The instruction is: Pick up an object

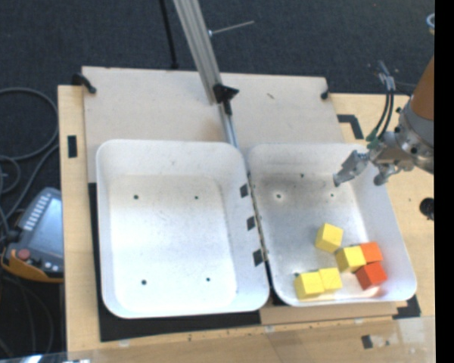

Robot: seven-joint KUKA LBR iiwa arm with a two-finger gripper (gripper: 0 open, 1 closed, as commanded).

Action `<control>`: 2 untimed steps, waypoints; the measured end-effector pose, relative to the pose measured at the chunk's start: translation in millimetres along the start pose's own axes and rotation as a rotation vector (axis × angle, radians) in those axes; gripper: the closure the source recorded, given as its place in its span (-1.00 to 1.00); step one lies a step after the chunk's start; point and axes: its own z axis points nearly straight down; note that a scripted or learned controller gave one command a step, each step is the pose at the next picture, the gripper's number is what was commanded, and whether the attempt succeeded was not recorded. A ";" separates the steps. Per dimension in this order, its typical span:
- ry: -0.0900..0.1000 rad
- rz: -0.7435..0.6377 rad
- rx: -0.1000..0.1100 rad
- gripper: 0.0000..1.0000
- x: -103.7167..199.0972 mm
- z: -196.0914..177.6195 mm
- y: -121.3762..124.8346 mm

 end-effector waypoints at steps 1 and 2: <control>-0.001 0.003 0.008 -1.00 -14.8 112.0 -0.8; -0.003 0.003 -0.003 -1.00 -3.7 172.3 -35.2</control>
